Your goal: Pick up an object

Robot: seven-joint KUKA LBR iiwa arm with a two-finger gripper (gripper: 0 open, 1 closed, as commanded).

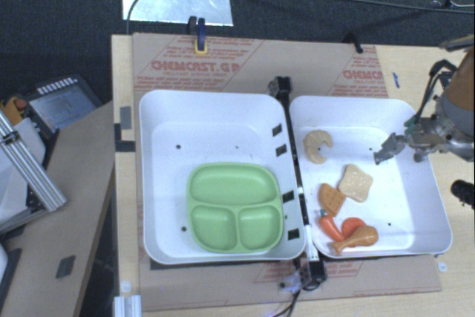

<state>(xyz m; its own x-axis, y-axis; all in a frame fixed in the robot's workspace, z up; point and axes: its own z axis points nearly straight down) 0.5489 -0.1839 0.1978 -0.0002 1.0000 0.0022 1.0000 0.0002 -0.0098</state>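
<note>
the gripper (392, 150) hangs at the right of the frame over the right bin (415, 122), fingers' state unclear, well apart from the croissant (319, 145) and toast (355, 182).

Single fixed camera, mounted above the desk (415, 59), looking down at a slant. Both white bins, left bin (159, 159) and right bin (419, 197), lie near frame centre at moderate range, complete within frame. The dark floor (59, 4) fills the upper margin. The arm (456, 119) enters from the right edge.
</note>
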